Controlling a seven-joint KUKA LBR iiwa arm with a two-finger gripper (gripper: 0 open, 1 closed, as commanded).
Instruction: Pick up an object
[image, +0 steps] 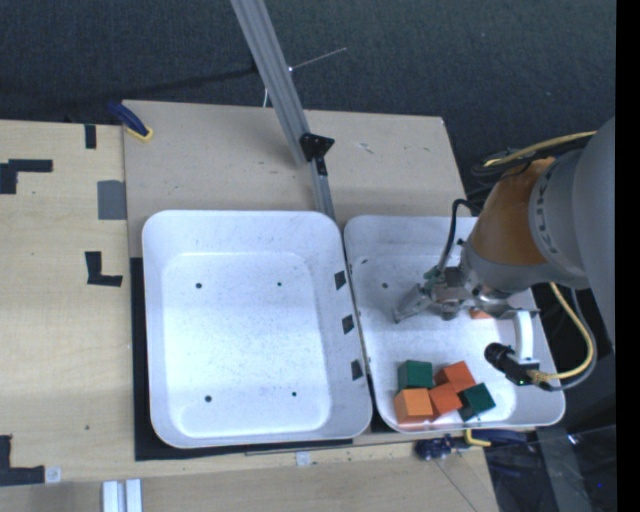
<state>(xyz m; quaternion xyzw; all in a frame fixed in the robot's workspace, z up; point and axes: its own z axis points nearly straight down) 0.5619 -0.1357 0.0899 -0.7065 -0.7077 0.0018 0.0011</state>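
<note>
Gripper (412, 306) is sitting low inside the right bin (385, 240), fingers pointing toward the view's left. One grey finger (405, 308) is angling down-left toward the bin floor; the fingers are blurring together at this size, so I cannot tell whether they are spread or closed. Nothing is showing between them. The tip is hovering over or touching bare white floor, can't resolve which.

Arm (555, 215) is coming in from the right, with the orange band (500, 220) sitting above the wrist. A black cable and a yellow cable (583, 335) are looping along the wrist side.

The blocks are clustering in the near corner of the right bin, apart from the gripper: a dark green block (415, 375), an orange block (413, 404) just below it, a second orange block (457, 377) to the right, a third orange one (445, 400) between them, and a teal-green block (477, 400) at the right end. They are lying packed together, touching or nearly so. A small orange-red bit (480, 314) is peeking out by the wrist, identity unclear.

Left bin (245, 320) is sitting just beside the right one, rims touching or nearly touching.

Both bins are resting on a light wooden bench (380, 160) with black tape marks on its left part. A grey metal bar (280, 80) is running diagonally from the top edge down to the bins' junction. Dark floor is lying beyond the bench.
</note>
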